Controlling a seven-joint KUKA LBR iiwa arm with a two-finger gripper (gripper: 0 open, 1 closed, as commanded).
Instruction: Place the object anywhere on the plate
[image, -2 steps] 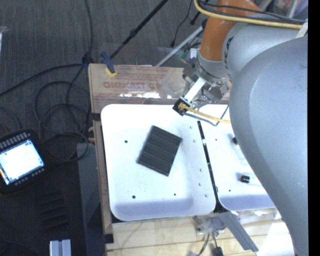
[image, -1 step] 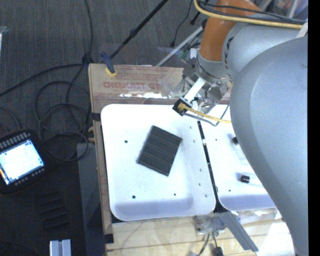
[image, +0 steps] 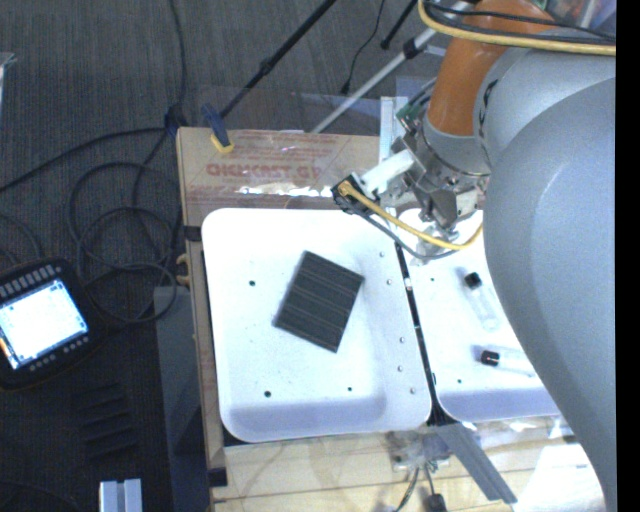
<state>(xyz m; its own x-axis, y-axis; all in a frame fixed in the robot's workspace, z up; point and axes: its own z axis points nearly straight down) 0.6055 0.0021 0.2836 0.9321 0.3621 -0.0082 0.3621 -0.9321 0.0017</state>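
Two bins, one ribbed plate, nothing on it yet.
Gripper hangs over the right bin's far edge; whether it is open or closed, I cannot tell. A small clear black-capped tube lies just camera-ward of it; the dark, flat rectangular plate sits skewed in the left bin.

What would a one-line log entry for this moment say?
arm: gripper above bins' far edge | plate: dark, ridged, in left bin | right bin: two small clear vials | placement: not done
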